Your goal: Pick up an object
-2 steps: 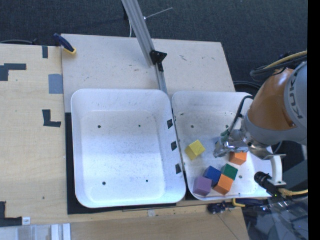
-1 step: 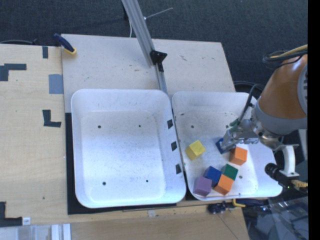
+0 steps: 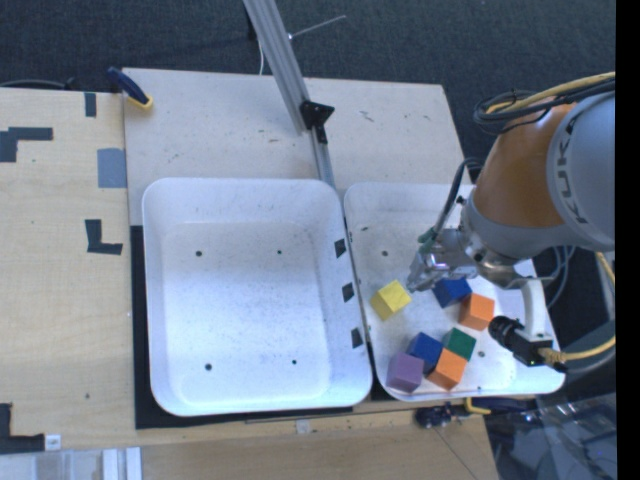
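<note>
The small yellow cube [image 3: 391,298] sits in the right-hand white bin [image 3: 385,208], right of the frame's middle. It lies just to the lower left of the end effector [image 3: 432,271], very close. A blue cube [image 3: 452,291] sits just right of it. I cannot tell its state.

A robotics lab: taped plywood bench [image 3: 230,128], two white bins [image 3: 250,298], carpeted floor [image 3: 120,18].

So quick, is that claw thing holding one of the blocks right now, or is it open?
Gripper: cannot be told; it sits low in the right bin, between the yellow block and a blue block.
</note>
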Controlling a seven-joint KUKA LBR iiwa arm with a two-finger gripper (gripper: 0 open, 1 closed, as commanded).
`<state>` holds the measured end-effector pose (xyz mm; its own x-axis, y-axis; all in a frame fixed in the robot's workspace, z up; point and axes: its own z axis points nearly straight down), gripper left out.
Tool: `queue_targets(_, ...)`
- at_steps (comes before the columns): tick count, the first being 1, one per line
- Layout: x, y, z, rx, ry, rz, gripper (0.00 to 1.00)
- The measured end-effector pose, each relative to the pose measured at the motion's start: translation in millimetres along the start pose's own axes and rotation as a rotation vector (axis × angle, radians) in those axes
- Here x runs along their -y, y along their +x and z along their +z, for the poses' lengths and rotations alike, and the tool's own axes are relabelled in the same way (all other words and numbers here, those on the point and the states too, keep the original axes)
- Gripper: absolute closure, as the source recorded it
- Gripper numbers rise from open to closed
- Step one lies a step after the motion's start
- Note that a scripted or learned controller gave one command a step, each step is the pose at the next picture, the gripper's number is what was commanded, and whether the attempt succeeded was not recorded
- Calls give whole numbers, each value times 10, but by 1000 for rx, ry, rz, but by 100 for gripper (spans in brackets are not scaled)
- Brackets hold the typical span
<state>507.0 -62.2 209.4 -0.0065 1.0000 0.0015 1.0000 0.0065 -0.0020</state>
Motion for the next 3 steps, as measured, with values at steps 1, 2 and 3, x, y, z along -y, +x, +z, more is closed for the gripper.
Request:
queue_targets(1, -223, 531, 71, 0, 0, -1, 100)
queue_targets(2, -402, 1033, -81, 0, -2, -1, 100)
queue_targets(3, -548, 1492, -176, 0, -1, 0, 100)
